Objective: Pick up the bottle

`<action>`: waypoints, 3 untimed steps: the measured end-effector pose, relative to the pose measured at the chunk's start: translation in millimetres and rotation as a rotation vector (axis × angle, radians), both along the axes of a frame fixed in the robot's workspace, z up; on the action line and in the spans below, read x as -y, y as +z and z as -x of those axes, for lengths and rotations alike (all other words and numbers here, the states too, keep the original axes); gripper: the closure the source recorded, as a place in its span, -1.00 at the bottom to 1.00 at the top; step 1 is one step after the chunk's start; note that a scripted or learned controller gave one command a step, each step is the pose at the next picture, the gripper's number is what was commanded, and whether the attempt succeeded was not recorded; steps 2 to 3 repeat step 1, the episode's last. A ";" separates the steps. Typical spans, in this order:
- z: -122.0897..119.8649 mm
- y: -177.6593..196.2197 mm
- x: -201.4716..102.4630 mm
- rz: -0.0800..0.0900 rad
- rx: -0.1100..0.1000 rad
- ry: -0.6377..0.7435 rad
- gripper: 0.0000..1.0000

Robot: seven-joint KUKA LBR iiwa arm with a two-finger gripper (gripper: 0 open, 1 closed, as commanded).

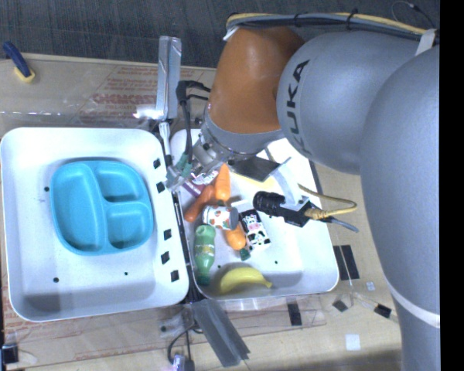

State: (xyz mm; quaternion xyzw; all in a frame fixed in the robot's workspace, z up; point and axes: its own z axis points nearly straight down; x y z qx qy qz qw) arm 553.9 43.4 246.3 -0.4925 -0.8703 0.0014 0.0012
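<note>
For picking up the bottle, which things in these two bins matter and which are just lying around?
Belongs to the job:
- green plastic bottle, right white bin
- gripper

Just lying about:
- yellow banana
- orange carrot
- small white cow-print carton
- blue divided plastic tray, left white bin

The divided tray (100,203) is sitting in the middle of the left bin (31,284). Over in the right bin (317,273), the bottle (204,250) is lying along the left wall, close to the near-left corner. The banana (240,279) is resting along the near edge, just right of the bottle. The small carton (254,230) is sitting behind the banana, a carrot (236,238) touching its left side.
</note>
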 end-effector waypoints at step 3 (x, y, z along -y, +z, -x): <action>0.0 0.0 -0.3 0.000 0.000 0.001 -1.00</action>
